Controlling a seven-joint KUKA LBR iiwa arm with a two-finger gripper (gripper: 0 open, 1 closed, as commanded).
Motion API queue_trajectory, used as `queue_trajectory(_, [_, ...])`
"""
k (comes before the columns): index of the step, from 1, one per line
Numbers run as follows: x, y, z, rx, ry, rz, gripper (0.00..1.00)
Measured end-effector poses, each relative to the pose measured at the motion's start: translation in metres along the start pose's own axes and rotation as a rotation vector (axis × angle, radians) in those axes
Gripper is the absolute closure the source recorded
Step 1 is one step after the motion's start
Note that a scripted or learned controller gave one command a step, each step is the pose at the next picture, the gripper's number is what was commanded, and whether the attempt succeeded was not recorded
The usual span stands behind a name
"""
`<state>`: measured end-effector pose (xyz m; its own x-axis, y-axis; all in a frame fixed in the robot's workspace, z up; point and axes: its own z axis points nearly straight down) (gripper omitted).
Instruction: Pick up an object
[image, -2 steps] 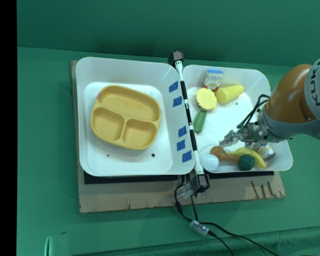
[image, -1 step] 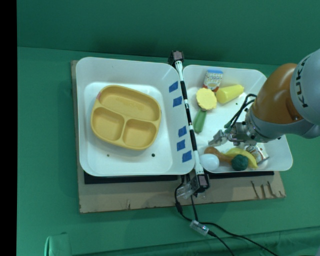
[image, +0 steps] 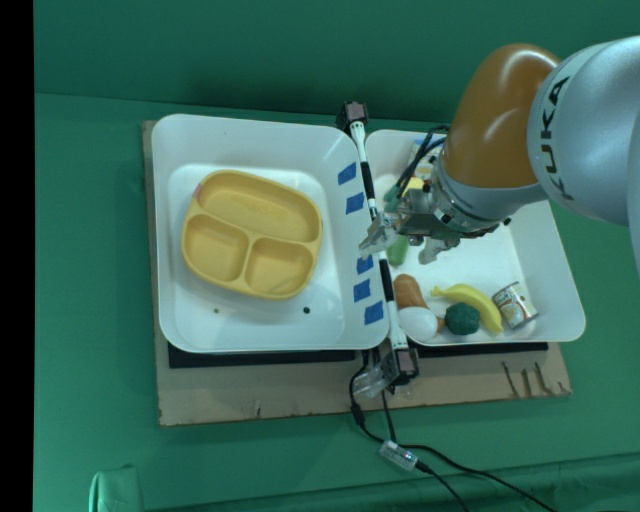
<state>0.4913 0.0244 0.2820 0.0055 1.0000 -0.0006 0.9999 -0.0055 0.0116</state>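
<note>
A robot lab: green-draped bench (image: 90, 250), taped white bins (image: 250, 150) on cardboard (image: 250, 405), loose cables (image: 440, 470).

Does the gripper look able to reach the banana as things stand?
Probably yes: the banana lies uncovered in the right bin, with open bin floor between it and the gripper poised above.

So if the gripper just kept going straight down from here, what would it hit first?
Probably the small green object lying near the left wall of the right white bin, which sits between the two-finger gripper's fingers in this view. Depth is unclear from above, so it might land on bare bin floor beside it.
</note>
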Motion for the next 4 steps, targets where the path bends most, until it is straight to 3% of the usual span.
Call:
queue_trajectory(1, [-0.044, -0.005, 0.001, 0.006, -0.001, 0.004, 0.0])
queue_trajectory(2, [-0.07, 0.058, 0.0, -0.001, -0.004, 0.003, 0.0])
queue_trajectory(3, [-0.122, 0.101, 0.067, 0.004, -0.005, 0.003, 0.0])
queue_trajectory(4, [-0.122, 0.145, 0.097, -0.005, -0.007, -0.001, 0.0])
